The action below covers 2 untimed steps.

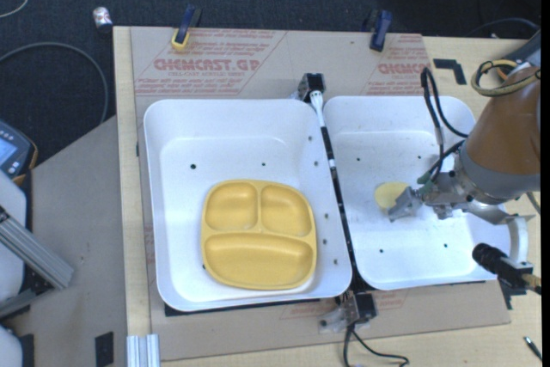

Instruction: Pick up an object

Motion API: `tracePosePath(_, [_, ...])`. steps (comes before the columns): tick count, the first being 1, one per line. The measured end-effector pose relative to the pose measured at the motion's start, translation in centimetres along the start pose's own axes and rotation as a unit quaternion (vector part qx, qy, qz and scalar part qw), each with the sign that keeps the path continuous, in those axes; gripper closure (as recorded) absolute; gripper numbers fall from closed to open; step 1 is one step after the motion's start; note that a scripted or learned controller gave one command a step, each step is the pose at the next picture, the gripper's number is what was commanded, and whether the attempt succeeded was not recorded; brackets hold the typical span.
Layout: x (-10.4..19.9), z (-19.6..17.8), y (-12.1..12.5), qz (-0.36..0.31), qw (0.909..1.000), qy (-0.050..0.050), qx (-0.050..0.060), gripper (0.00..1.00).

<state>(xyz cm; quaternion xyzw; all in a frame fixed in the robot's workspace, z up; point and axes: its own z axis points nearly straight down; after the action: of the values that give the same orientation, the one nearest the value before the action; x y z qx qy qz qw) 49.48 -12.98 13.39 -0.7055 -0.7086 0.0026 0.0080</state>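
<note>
A small pale yellow object (389, 193) lies on the floor of the right bin (387, 133), left of its middle. My gripper (411, 200) hangs low over that bin, right beside the yellow object, with one finger (402, 206) slanting down toward its right edge. The arm's orange band (507, 133) rises behind it on the right. A yellow divided tray (258, 234) with three compartments rests in the left bin (172, 185).
The bins stand on a cardboard sheet (258, 56) held by clamps (184, 28) at the back. A black cable (326, 159) runs along the seam between the bins. More cables (434, 112) hang off the arm over the right bin.
</note>
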Motion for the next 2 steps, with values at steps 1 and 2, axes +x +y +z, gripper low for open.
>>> tracePosePath(1, [-1.6,5.1,3.9,0.002,1.0000,-0.004,-0.008,0.00])
tracePosePath(2, [-1.6,3.8,3.9,0.002,0.9999,-0.006,-0.011,1.00])
